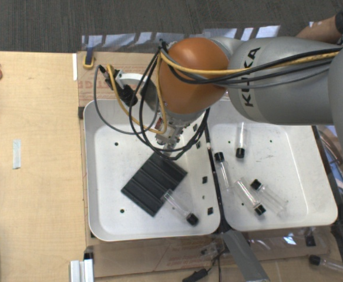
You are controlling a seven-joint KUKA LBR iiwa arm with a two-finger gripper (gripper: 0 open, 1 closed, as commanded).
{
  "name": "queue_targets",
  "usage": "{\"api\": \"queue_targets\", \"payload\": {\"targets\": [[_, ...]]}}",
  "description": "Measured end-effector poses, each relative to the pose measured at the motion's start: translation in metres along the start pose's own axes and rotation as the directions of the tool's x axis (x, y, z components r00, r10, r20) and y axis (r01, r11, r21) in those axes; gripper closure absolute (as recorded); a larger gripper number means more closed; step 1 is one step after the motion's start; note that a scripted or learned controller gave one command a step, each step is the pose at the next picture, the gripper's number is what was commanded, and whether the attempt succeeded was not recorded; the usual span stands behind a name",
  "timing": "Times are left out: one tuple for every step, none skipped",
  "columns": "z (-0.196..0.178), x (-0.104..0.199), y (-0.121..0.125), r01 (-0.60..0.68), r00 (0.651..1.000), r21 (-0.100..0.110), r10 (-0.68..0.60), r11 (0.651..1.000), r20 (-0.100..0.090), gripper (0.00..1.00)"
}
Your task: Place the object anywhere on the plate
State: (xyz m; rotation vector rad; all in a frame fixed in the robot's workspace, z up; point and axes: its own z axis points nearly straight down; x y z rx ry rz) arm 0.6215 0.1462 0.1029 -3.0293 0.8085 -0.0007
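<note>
arm: grey KUKA arm (277, 81) comes in from the right edge, its orange band (192, 75) sits over the upper part of the left bin, yellow and black cables looped around it
gripper: gripper (170, 138) pokes out under the orange band, above the back half of the left bin; viewed end-on from above, can't tell how it is set or whether it has anything
plate: black ribbed plate (154, 184), rectangular, lying flat in the left bin (101, 216) a bit right of centre, turned about 45 degrees so its corners point up, down, left, right; top corner just below the gripper
object: clear tube with black cap (180, 209) lies in the left bin, long axis running upper-left to lower-right; clear end overlaps the plate's lower-right edge, cap end points to the bin's lower-right corner, off the plate
right bin: right bin (312, 216) holds several more clear tubes with black caps; one near vertical at top (240, 141), one along the left wall (221, 166), two crossing near centre-bottom (255, 197)
bench: light wood surface (30, 128) left of the bins
</note>
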Motion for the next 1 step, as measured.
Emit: {"api": "queue_targets", "payload": {"targets": [[-0.0883, 0.0093, 0.0666, 0.310, 0.951, -0.003, -0.310, 0.951, 0.004, 1.00]]}}
